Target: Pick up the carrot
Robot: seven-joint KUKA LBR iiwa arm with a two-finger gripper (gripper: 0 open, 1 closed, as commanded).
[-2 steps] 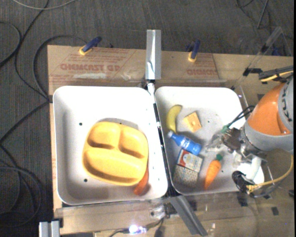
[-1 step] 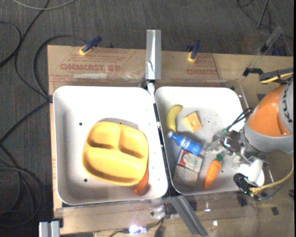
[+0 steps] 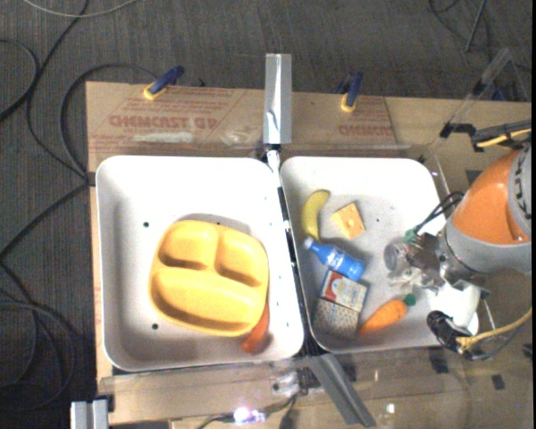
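Carrot (image 3: 383, 315): lies in the right bin (image 3: 429, 179), near its front wall, leafy end pointing toward the arm, tip touching or just beside the small carton (image 3: 341, 300).
Gripper (image 3: 409, 259): hangs over the right bin's right half, just above and behind the carrot's leafy end; whether its jaws stand apart or together cannot be told from this slant.
Neighbours: blue bottle (image 3: 336, 258), cheese wedge (image 3: 347, 220) and banana (image 3: 314, 213) lie behind the carton.
Risk, crowding: a descent too far left could clip the carton or bottle rather than the carrot.
Risk, shape: the tapered, rounded body may roll or squirt out if pinched near its narrow tip.
Risk, wall: the front wall leaves little room for a finger on that side.
Risk, lookalike: an orange item (image 3: 258, 331) beside the yellow tray (image 3: 213, 277) in the left bin (image 3: 125, 186) might be mistaken for the target.
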